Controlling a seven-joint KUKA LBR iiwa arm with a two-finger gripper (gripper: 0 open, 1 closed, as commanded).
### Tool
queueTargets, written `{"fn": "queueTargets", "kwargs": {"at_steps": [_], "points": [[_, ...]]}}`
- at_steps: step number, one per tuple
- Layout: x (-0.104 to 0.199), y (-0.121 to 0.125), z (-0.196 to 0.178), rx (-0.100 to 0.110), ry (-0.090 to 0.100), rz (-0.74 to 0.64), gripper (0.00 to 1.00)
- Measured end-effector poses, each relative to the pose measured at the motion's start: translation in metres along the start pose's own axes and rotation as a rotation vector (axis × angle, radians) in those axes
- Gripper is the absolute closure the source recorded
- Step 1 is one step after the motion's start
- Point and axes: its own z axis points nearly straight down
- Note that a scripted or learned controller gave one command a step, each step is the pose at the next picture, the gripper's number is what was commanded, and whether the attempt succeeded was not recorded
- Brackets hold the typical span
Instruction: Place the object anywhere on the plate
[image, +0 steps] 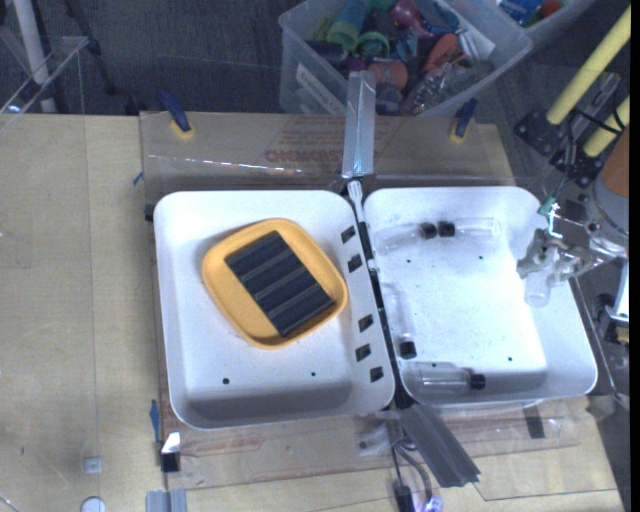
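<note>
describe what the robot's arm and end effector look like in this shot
The end effector at the right bin's edge is a pale, silvery metal assembly of brackets and small blocks, with a tiny green spot on top. Behind it, at the picture's right side, sit a rounded grey body with an orange patch and dark cables. Finer detail is too blurred to make out.

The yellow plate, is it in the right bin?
No, the yellow plate lies in the left bin, with a black ridged object on it.
</note>
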Motion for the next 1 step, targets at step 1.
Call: {"fn": "queueTargets", "kwargs": {"at_steps": [1], "points": [[-0.0001, 0.0000, -0.0001, 0.000, 0.000, 0.000, 0.00]]}}
